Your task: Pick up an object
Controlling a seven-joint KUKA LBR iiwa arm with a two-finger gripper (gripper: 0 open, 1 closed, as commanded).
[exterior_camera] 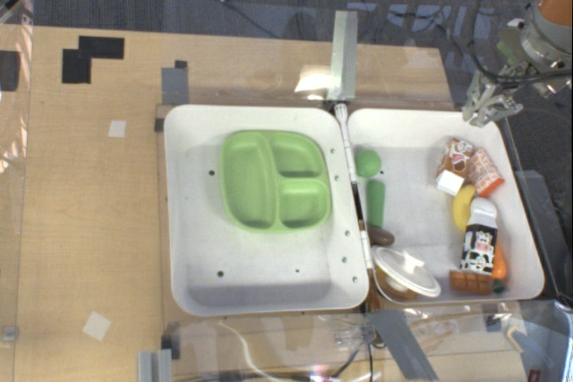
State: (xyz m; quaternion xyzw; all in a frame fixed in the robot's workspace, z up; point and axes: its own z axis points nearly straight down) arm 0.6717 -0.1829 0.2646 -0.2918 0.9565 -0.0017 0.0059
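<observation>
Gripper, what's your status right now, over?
Gripper above the right bin's far right corner, holding nothing. Banana, milk bottle, snack packs untouched along the right wall. Nothing in the way.

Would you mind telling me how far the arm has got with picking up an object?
Nothing looks picked yet. The gripper hangs above the far right corner of the right bin, with nothing between its fingers. The banana, milk bottle and snack packets all lie in that bin. Choosing an object, descending, grasping and lifting remain.
</observation>
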